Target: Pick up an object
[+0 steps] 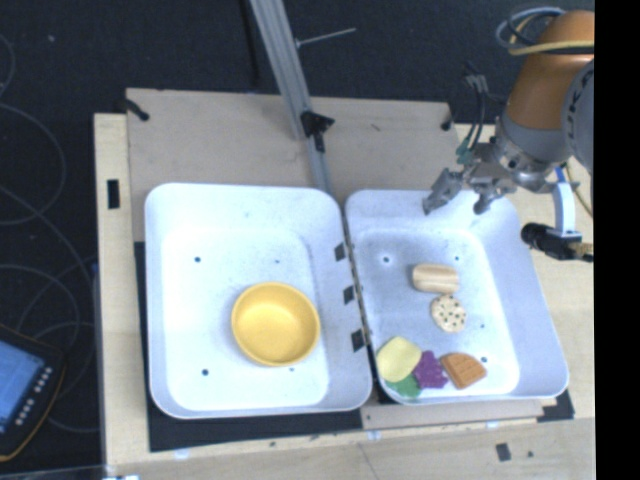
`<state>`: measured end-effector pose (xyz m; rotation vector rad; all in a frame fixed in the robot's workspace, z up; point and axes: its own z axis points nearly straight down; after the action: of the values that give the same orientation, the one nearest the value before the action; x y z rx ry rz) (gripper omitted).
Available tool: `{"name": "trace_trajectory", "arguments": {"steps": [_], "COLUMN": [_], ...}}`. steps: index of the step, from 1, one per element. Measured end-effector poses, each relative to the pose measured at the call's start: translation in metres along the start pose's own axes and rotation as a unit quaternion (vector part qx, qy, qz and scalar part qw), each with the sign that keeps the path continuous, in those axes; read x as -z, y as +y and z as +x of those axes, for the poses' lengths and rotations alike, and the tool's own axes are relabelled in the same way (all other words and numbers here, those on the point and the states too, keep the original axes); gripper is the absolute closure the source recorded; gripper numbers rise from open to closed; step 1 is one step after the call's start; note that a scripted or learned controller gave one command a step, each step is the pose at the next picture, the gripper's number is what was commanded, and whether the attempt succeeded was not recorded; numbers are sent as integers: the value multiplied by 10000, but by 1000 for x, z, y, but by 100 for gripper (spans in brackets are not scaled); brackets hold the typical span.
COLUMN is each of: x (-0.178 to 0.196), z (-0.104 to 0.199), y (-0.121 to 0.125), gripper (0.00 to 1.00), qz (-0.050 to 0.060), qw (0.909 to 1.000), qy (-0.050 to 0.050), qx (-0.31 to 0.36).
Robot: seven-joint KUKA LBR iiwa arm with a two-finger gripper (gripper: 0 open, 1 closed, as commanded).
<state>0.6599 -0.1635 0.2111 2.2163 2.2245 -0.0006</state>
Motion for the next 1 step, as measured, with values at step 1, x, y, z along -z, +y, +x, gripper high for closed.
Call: {"name": "trace_trajectory", "arguments": {"steps": [1], "x": [0], "z": [0], "y": [0], "gripper": [0], "qz": [3], "qw": [10000], "qy": [-6], "qx": [2]}}
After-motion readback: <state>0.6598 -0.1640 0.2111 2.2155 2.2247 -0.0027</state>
